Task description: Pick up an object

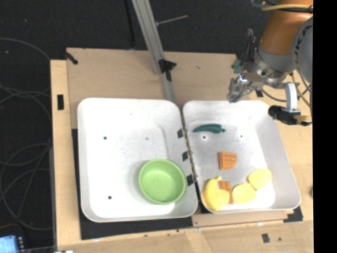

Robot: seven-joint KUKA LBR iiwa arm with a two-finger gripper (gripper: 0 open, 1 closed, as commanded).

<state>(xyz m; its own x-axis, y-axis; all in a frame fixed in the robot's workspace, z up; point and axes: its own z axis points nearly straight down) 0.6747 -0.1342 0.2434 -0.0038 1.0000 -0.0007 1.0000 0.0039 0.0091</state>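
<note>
End effector (238, 91) hangs over the right bin's (274, 141) 12 o'clock rim, nothing visibly gripped; open or closed can't be told. Right bin: dark green piece (209, 128) at 10 o'clock, orange block (227, 160) centre, yellow pieces (237, 190) at 6 o'clock. Left bin (116, 136): green bowl (161, 181) at 5 o'clock.

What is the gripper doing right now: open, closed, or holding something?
Gripper: above the far rim of the right bin, nothing seen between its fingers; open or closed cannot be told.
</note>
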